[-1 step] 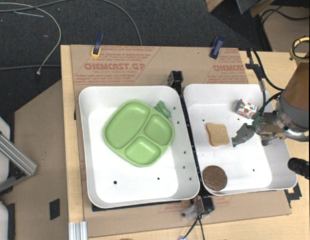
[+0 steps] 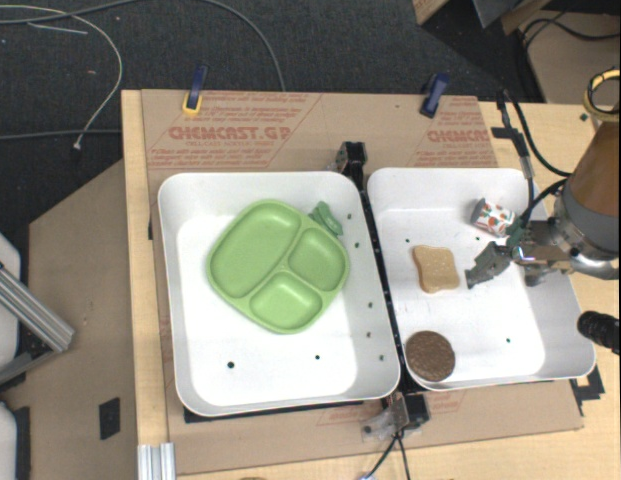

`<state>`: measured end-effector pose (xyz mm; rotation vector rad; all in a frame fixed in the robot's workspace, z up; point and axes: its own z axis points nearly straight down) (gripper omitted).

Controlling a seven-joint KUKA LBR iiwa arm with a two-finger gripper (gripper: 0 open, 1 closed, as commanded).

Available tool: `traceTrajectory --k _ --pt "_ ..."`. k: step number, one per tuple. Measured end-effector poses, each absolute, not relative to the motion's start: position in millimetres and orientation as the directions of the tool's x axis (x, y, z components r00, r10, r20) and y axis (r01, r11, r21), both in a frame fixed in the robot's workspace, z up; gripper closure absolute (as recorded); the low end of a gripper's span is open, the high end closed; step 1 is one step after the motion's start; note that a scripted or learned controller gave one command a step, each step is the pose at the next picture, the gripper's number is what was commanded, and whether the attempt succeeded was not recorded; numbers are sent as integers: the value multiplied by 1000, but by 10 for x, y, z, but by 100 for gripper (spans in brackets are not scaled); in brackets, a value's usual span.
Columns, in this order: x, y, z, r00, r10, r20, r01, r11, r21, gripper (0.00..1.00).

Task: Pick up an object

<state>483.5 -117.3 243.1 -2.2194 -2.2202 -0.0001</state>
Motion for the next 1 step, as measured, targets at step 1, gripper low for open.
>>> traceTrajectory --k 1 --pt "4841 -1176 1798 0 1000 3 1000 0 -9 0"
